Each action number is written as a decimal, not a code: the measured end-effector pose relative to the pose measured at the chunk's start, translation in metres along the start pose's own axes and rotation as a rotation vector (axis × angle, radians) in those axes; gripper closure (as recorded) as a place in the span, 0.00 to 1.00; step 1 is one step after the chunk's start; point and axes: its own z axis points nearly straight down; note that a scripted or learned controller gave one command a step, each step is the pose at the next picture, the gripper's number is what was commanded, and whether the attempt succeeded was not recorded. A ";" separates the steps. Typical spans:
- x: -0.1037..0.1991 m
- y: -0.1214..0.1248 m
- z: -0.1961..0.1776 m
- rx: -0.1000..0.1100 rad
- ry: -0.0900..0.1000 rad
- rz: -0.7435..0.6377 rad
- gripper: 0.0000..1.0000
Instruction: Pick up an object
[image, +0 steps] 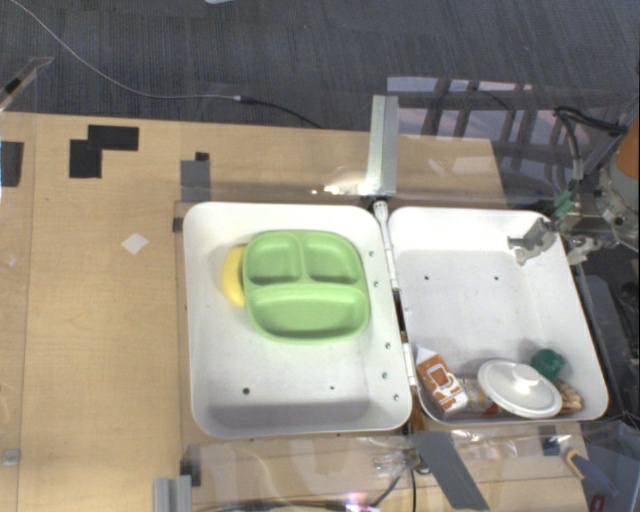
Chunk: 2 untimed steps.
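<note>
Gripper (530, 243) over far right corner of right bin (480, 300), finger state unclear; green divided plate (304, 284) in left bin (280, 390); white lid (518, 388) near right.

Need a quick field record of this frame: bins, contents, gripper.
left bin: green divided plate, upper middle; yellow object tucked at its left edge
right bin: white lid-like dish, brown packet, dark green object, all along near edge
gripper: over right bin's far right corner, nothing seen between fingers
arm: enters from right
</note>
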 end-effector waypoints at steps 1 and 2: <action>0.043 -0.027 0.118 0.003 0.000 0.511 0.00; 0.092 -0.007 0.165 -0.006 0.001 0.132 0.00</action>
